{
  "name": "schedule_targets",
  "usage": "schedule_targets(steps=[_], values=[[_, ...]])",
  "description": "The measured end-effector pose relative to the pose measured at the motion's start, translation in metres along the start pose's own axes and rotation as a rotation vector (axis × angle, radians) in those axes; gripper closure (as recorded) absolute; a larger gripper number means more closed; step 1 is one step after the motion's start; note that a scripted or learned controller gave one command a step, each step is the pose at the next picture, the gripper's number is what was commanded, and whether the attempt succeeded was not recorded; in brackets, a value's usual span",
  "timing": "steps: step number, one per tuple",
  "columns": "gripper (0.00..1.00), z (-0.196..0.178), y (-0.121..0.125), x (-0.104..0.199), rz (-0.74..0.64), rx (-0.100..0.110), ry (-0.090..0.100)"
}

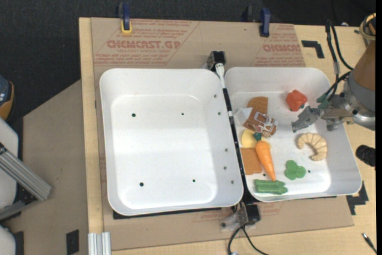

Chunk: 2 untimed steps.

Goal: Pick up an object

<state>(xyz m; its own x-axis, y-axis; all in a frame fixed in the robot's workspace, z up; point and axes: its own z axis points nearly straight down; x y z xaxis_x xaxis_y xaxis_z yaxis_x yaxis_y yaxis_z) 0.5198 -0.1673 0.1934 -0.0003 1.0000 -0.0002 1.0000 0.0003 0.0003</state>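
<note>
Currently the end effector [305,118] hangs over the right bin [340,179], between the red piece [296,100] and the croissant [313,146], holding nothing; its opening cannot be judged. Step in hand: approach. Next move: centre over one item, then descend.

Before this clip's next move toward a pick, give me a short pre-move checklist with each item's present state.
1. Objects available in the right bin: ok; croissant, red piece, carrot present.
2. Claw over the right bin: ok.
3. Nothing between the claw's fingers: cannot tell.
4. Nearest target free of neighbours: ok; croissant lies apart from the rest.
5. Claw opening: cannot tell.
</note>
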Motion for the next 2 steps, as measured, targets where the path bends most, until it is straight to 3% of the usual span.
schedule_targets(steps=[1, 2], values=[[0.0, 0.114, 0.024, 0.04, -0.002, 0.004, 0.004], [0.0, 0.107, -0.041, 0.058, 0.003, -0.002, -0.001]])
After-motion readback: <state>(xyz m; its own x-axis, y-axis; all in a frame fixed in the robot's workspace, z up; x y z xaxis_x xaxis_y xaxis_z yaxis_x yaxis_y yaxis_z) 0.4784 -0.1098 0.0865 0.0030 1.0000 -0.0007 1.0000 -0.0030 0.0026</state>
